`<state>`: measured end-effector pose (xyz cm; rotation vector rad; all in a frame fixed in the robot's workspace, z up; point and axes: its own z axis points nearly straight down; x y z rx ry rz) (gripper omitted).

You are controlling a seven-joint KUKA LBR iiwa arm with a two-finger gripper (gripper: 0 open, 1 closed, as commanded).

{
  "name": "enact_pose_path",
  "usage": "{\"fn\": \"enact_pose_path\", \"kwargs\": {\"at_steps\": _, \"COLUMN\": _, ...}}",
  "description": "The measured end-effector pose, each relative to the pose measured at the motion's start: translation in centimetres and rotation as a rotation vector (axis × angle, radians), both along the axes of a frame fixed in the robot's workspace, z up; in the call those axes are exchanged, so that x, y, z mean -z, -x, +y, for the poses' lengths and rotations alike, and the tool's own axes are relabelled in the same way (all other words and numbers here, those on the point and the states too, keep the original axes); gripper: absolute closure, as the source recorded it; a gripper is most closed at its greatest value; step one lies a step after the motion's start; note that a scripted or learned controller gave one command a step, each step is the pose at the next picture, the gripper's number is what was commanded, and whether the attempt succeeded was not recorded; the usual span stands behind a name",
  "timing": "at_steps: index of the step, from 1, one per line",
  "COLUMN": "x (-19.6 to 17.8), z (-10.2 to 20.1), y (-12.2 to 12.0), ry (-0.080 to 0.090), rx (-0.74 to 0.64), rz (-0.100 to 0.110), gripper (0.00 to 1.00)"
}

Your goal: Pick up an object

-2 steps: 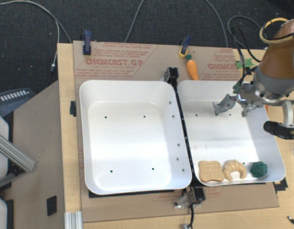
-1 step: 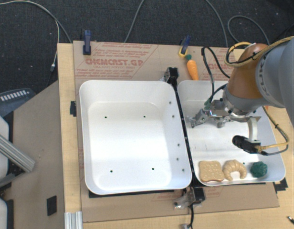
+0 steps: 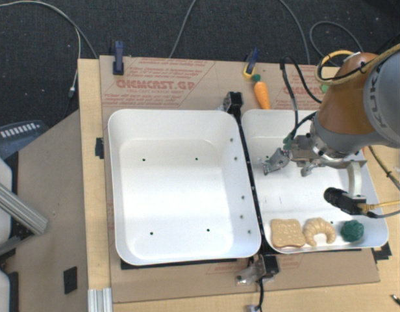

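Camera view: two bins, right bin (image 3: 278, 194) with three items, claw (image 3: 292, 164) open, empty.

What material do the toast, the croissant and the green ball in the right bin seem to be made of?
Toast: likely moulded plastic or foam, matte tan, uniform edge. Croissant: probably plastic, slightly glossy cream ridges. Green ball: possibly rubber or foam, dull dark green; too small to be sure.

Three objects lie in a row along the right bin's (image 3: 278, 194) near edge: a flat tan toast (image 3: 286, 233) at the left, a pale curved croissant (image 3: 320, 231) touching it, and a small dark green ball (image 3: 352, 231) just beside
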<state>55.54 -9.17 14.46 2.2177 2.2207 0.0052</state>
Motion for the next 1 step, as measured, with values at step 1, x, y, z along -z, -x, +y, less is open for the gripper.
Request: {"fn": "enact_pose_path", "kwargs": {"at_steps": 1, "x": -4.19, "z": 5.1, "y": 7.58, "ry": -0.001, "rx": -0.002, "rz": 0.001, "gripper": 0.0}}
